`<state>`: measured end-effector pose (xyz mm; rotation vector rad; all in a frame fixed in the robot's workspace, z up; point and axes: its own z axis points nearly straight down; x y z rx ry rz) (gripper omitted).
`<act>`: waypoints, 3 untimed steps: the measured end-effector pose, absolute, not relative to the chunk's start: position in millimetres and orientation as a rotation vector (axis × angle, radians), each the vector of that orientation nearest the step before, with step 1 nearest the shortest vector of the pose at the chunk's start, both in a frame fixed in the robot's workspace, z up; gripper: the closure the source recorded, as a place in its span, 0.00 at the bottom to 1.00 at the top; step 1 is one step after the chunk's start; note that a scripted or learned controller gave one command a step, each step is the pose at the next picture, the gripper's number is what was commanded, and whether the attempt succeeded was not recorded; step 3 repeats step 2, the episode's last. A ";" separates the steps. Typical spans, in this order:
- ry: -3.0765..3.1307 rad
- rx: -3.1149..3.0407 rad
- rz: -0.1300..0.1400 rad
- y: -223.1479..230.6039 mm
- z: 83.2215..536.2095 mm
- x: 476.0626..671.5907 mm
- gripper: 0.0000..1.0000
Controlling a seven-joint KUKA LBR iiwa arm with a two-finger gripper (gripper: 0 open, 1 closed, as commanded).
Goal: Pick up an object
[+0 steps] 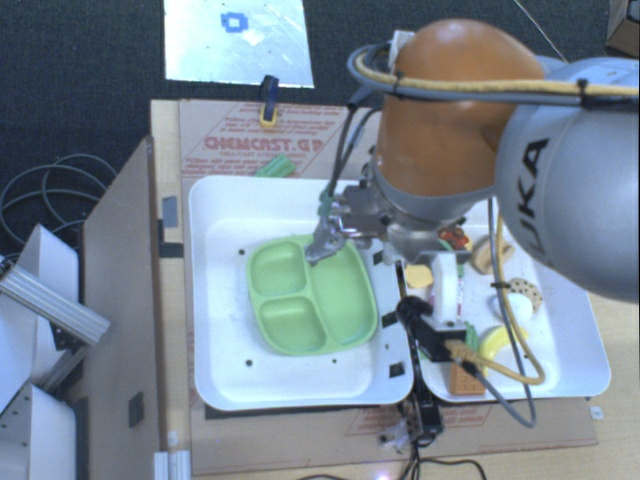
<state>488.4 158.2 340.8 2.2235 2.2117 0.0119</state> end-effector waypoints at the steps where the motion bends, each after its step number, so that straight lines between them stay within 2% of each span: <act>1: 2.227 2.213 0.006 162.8 347.0 487.7 1.00; 2: 2.216 2.230 -0.011 100.7 259.8 486.0 1.00; 3: 2.216 2.230 -0.011 100.7 259.8 486.0 1.00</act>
